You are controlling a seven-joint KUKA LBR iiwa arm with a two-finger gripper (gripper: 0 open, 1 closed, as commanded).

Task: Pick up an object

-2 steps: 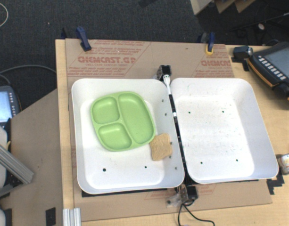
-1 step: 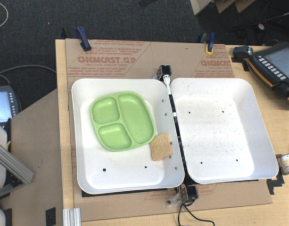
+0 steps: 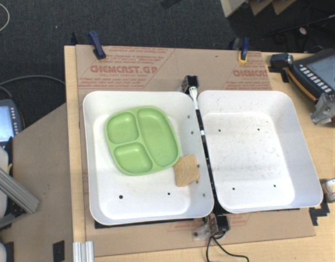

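Green plastic tray [image 3: 142, 141], split into three compartments, is lying in the left white bin [image 3: 101, 201], left of centre in the frame. Just touching its lower right corner, a tan sponge-like square [image 3: 186, 170] is resting. The right bin [image 3: 298, 146] is sitting beside it. Nothing is lifted yet, so picking is still ahead; the arm's pose and the gripper's state cannot be told.

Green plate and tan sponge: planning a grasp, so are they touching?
Touching. The camera view shows the tan sponge meeting the lower right rim of the green plate, no bin floor between them.
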